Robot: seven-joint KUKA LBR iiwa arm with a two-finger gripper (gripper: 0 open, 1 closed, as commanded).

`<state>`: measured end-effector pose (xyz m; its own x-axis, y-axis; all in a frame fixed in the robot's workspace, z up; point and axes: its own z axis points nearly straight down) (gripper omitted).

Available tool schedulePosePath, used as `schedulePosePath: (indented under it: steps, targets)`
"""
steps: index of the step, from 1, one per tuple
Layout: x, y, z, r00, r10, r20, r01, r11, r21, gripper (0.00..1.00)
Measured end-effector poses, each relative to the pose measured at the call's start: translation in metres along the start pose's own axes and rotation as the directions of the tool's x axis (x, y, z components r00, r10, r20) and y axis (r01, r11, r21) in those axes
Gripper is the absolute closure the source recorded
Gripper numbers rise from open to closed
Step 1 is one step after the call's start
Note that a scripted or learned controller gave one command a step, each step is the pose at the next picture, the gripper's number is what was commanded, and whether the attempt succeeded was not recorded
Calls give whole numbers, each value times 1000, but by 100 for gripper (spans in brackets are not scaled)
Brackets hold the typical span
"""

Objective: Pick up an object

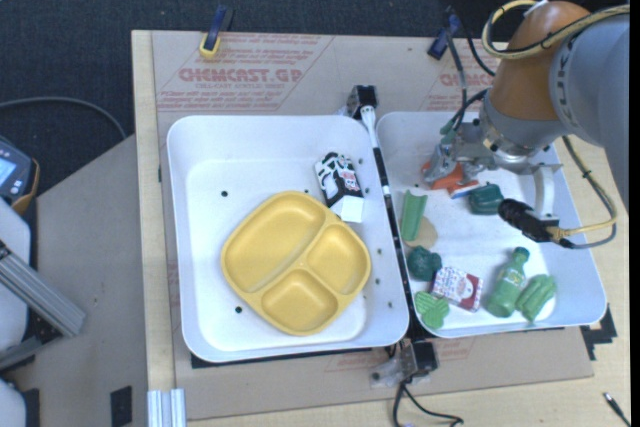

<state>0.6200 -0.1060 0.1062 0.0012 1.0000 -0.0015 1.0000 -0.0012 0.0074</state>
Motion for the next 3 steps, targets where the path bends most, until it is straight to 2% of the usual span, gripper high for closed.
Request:
schedulePosePath:
  steps: [2, 3]
  targets:
    - [-19, 2, -104, 1000, -1, 1, 1, 1000, -1, 100]
    - [-19, 3, -120, 1000, -2, 0, 2, 1000, 2, 100]
